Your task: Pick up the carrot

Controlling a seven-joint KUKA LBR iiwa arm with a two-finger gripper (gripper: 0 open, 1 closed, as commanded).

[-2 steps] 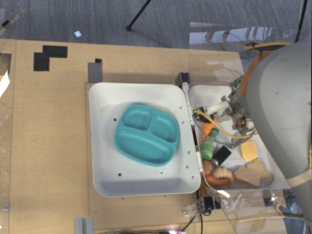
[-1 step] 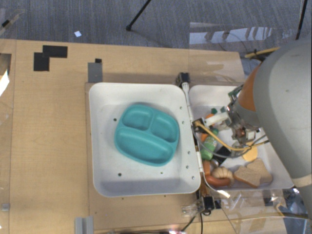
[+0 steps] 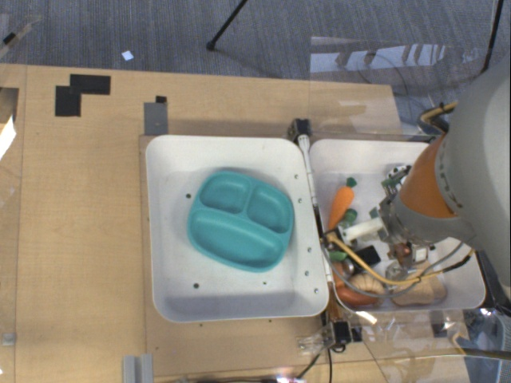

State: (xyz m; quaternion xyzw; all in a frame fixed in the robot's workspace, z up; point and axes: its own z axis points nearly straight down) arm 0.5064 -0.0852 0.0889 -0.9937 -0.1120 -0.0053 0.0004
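carrot (image 3: 342,203) — small, likely light, stiff and smooth toy, by right bin's (image 3: 319,154) left wall; grip across thicker orange middle — fingers' state cannot be told.

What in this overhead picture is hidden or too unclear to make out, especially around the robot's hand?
- Gripper: the wrist and cables cover its fingers, so open or shut is unclear.
- Items in the right bin under the arm: partly covered, too blurred to name.
- Carrot: its lower end goes behind the gripper parts.
- Arm: cut off by the right edge.
- Teal divided plate in the left bin: fully visible.
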